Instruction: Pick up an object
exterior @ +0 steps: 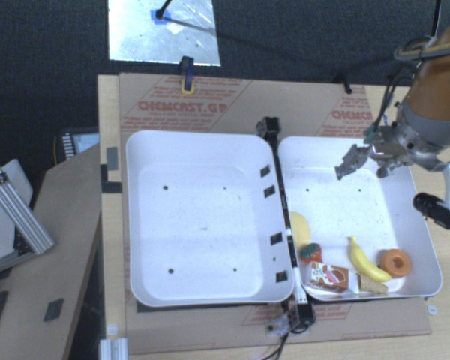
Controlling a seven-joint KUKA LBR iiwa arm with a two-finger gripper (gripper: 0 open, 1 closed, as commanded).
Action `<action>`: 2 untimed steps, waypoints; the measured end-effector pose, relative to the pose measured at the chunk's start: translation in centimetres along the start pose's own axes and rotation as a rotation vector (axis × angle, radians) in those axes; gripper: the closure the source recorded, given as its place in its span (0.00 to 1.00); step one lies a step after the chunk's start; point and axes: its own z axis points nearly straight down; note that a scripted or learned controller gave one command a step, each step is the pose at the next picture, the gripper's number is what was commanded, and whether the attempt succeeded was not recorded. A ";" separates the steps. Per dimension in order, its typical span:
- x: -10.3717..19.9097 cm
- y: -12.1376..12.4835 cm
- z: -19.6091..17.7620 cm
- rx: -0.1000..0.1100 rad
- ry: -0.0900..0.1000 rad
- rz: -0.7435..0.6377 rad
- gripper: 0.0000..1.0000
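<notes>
My gripper hangs over the upper part of the right bin, open, with nothing between its fingers. The objects lie in that bin's near corner, well below the gripper. A yellow banana lies at a slant, with an orange ring just to its right. A pale yellow round object rests against the bin's left wall, and a small red and green item sits below it. A red and white carton lies flat at the front edge.
The left bin stands next to the right one, joined by a black clip strip. A black part of the arm reaches over the right bin's right rim. A foil sheet lies beyond the bench.
</notes>
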 end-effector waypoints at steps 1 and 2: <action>5.6 10.2 4.4 -0.004 0.002 -0.009 0.00; 10.8 8.8 7.7 0.001 0.001 -0.005 0.00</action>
